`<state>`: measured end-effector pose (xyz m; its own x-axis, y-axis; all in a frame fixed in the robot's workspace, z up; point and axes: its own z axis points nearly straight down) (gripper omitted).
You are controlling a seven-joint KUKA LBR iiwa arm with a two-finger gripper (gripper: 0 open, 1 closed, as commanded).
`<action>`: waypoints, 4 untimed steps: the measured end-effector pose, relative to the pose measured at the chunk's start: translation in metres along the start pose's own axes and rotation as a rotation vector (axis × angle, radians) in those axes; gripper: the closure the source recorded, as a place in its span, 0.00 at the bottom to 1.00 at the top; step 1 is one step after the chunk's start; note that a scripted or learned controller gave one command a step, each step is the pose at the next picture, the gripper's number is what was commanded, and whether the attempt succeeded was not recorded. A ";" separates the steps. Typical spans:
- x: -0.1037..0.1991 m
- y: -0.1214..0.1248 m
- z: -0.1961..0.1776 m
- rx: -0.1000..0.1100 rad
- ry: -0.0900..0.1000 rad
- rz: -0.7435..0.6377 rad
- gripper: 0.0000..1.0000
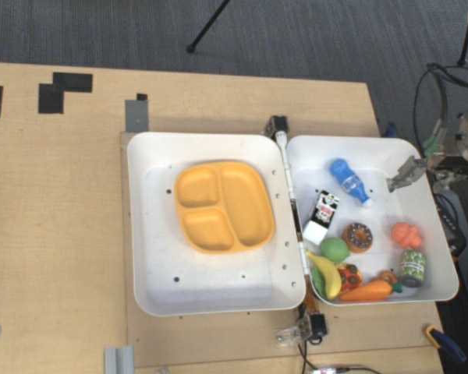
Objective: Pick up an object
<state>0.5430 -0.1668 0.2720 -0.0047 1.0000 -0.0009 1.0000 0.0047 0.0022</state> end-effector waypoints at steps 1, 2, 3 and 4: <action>0.070 0.076 0.109 0.003 0.001 0.339 0.00; 0.040 0.089 0.186 0.000 0.000 0.037 0.00; 0.040 0.091 0.175 -0.004 0.000 0.035 1.00; 0.079 0.107 0.088 -0.003 0.000 -0.174 1.00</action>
